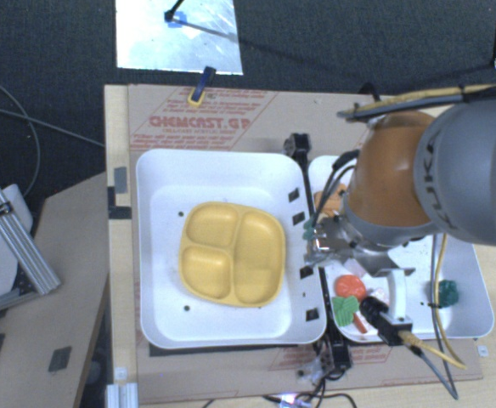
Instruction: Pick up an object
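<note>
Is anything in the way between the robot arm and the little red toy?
Nothing visible is. The arm hangs over the right bin, and the red toy lies right by its wrist, beside a green toy. The arm hides what is beneath it.

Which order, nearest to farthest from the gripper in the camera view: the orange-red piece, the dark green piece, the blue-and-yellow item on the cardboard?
1. Orange-red piece: in the right bin, right beside the gripper.
2. Dark green piece: right bin, toward its right wall.
3. Blue-and-yellow item: on the cardboard, beyond the left bin.
</note>
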### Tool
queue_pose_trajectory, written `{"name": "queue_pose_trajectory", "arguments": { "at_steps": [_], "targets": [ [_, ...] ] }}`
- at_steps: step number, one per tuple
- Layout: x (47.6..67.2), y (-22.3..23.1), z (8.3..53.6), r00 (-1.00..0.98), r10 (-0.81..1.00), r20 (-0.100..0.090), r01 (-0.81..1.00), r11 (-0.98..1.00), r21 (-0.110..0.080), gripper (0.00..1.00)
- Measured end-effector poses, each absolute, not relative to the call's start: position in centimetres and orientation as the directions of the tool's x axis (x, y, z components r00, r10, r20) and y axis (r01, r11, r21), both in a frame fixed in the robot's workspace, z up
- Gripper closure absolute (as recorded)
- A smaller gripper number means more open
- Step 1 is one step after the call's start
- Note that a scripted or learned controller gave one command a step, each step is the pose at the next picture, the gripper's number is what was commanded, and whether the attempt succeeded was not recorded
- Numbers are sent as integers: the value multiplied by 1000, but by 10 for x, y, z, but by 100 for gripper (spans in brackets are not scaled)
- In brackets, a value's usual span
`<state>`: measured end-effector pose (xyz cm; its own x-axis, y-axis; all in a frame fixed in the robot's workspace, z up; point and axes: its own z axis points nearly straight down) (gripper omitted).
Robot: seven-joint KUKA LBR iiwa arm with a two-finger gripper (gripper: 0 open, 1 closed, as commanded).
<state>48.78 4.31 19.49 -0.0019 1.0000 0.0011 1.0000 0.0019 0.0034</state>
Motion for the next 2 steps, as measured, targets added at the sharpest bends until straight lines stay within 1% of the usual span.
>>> {"name": "queue_pose_trajectory", "arguments": {
  "at_steps": [1,2],
  "targets": [
    [488,43,195,-1,1000,1,1000,1,3,0],
    [502,-21,231,4,1000,-2,1000,-4,5,0]
  ]
}}
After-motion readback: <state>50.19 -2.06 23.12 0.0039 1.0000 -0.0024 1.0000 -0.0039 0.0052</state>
